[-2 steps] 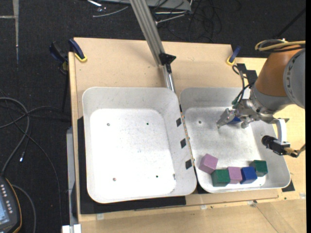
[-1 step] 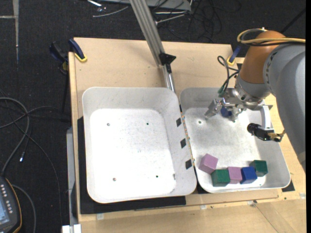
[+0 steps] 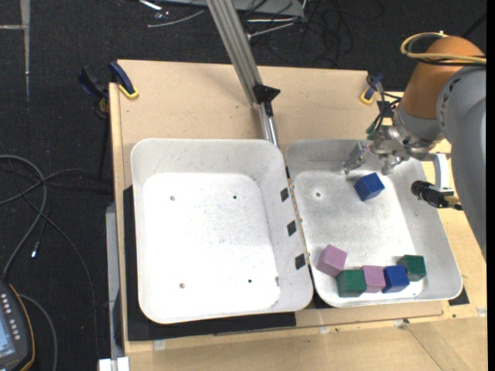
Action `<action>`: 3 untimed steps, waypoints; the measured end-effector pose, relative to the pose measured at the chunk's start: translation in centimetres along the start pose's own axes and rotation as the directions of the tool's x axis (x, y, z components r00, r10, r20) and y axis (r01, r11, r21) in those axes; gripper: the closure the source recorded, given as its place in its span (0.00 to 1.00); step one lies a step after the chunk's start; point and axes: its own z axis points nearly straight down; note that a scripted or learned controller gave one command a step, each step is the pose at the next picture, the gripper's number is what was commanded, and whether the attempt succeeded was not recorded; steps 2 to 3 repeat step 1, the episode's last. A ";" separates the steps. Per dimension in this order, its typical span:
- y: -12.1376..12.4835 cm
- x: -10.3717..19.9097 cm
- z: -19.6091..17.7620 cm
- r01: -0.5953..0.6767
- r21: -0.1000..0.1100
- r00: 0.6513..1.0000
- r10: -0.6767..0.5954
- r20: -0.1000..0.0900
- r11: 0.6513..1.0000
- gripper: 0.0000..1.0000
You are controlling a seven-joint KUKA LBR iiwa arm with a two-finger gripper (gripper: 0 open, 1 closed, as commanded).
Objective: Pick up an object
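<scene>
Right bin (image 3: 433, 242): six blocks (image 3: 368, 185).

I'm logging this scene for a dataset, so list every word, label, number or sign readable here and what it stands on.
None can be read.
The device screen at the left edge shows markings too small and blurred to read.
The blocks, such as the blue block, and both bins bear no text.

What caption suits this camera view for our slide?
Gripper poised above a blue block in the right bin; five more blocks along its near edge.

Two white bins (image 3: 207, 154); six blocks: two blue (image 3: 369, 185), two green (image 3: 350, 282), two pink (image 3: 332, 260).
</scene>
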 end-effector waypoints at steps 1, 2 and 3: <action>-2.0 4.3 0.2 0.009 0.000 1.000 -0.009 -0.004 1.000 0.00; -2.0 4.3 0.2 0.009 0.000 1.000 -0.009 -0.004 1.000 0.00; -2.0 4.3 0.2 0.009 0.000 1.000 -0.009 -0.004 1.000 0.00</action>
